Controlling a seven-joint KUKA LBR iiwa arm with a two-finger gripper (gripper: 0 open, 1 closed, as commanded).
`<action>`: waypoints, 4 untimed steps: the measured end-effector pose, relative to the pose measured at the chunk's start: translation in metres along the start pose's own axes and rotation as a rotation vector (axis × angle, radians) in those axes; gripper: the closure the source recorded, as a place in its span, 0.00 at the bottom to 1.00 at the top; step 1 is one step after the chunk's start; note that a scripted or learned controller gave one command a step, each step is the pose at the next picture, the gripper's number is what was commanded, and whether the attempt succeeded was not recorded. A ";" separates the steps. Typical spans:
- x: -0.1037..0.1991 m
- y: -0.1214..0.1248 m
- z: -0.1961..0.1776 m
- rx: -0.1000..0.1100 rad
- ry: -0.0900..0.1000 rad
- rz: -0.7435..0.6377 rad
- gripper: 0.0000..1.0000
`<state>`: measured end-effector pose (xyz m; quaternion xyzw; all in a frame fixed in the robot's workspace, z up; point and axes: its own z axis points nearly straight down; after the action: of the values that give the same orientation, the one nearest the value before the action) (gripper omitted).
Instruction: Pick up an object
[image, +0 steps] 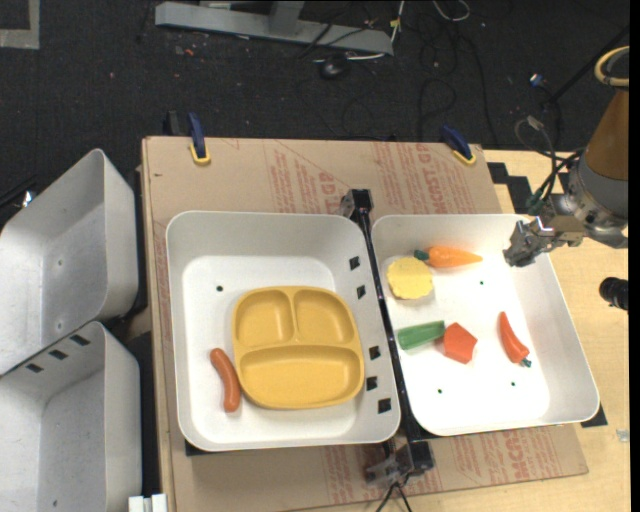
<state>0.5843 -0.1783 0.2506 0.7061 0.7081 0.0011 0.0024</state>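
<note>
The right bin (560, 385) holds an orange carrot (454, 257), a pale yellow round piece (410, 279), a green stick (420, 334), an orange-red wedge (459, 343) and a red chili pepper (513, 339). In the left bin (190, 330) lies a yellow divided tray (297, 346) with a reddish sausage (226, 379) beside its left edge. My gripper (524, 246) hangs over the right bin's far right rim, to the right of the carrot and apart from it. I see nothing between its fingers.
Two more white bins (60, 300) stand off the bench at the left. A black divider with clips (375, 310) runs between the two bins. Cables lie on the dark floor beyond the bench, and the arm's orange band (610, 130) rises at the right.
</note>
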 end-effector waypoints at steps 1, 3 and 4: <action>0.053 0.000 -0.007 0.004 0.003 -0.005 1.00; 0.170 -0.016 0.004 0.007 0.004 -0.005 1.00; 0.214 -0.018 0.015 0.007 0.003 -0.004 1.00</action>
<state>0.5653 0.0358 0.2354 0.7045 0.7097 -0.0004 -0.0013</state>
